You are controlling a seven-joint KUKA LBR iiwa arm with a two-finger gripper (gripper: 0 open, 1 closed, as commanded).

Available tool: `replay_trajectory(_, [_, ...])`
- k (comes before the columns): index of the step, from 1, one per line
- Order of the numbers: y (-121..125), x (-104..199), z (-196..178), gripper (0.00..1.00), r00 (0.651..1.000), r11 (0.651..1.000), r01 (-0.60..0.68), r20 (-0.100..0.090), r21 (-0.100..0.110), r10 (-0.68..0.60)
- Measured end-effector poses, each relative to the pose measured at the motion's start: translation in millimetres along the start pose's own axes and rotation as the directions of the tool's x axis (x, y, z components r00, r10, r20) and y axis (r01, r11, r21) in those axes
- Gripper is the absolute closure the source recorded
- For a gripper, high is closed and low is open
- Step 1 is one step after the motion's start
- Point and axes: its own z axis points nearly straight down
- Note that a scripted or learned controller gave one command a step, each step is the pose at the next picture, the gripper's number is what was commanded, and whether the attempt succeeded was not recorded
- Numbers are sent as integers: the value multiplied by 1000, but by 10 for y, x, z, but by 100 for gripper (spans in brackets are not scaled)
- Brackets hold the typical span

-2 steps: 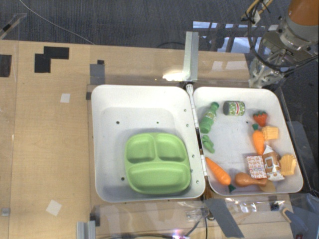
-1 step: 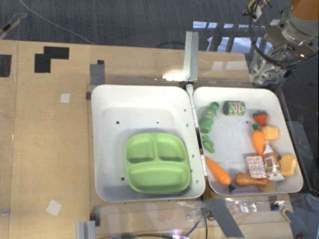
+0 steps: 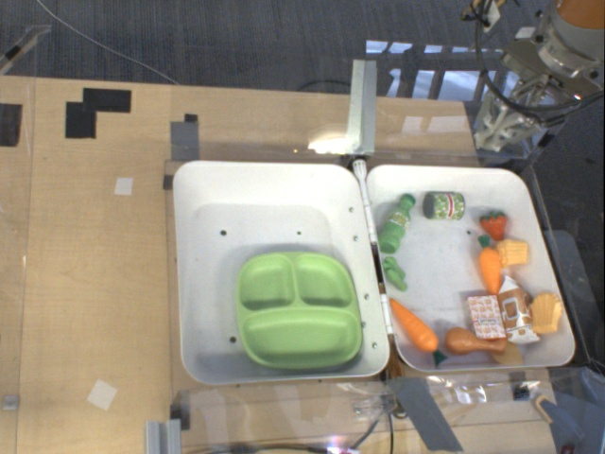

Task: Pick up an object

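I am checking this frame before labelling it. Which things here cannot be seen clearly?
- Gripper, camera view: too blurred and small to read.
- Arm: cut off by the top right edge.
- Can: label too small to read.
- Small cartons: print too small, and they overlap the items beside them.

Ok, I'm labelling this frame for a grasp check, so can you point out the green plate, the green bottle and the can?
green plate [image 3: 299, 310]: camera view, on the ridge between its compartments.
green bottle [image 3: 395, 223]: camera view, mid-body.
can [image 3: 443, 205]: camera view, on its side wall.
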Motion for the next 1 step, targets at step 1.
replay_trajectory(1, [252,751,163,100,996,996,-88,-24,-18,87])
